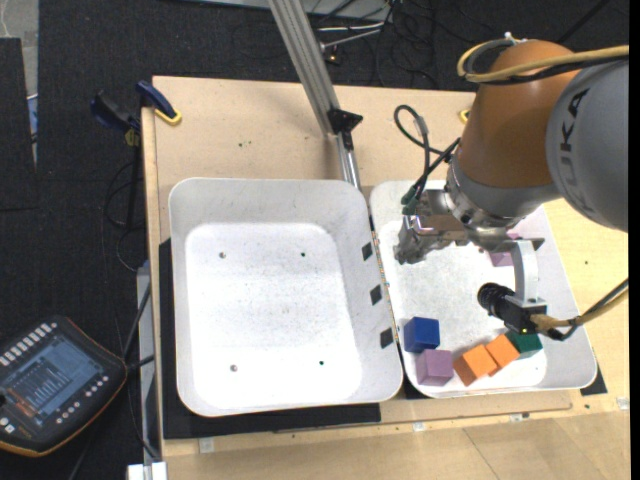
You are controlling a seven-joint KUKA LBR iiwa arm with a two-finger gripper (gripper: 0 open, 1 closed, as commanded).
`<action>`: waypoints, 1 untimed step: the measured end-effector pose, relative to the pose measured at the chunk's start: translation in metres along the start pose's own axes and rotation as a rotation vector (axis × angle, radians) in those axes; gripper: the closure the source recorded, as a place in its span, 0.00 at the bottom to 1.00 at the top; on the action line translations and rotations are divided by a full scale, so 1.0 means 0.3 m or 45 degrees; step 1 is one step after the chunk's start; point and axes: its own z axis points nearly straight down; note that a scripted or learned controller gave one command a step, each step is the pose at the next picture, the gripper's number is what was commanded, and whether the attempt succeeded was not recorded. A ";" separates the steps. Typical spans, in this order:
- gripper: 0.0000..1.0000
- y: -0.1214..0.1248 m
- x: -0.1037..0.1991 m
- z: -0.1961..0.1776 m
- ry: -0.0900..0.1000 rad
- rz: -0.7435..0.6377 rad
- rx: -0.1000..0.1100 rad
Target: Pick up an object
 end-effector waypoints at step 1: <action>1.00 -0.036 0.171 0.062 -0.001 0.001 0.003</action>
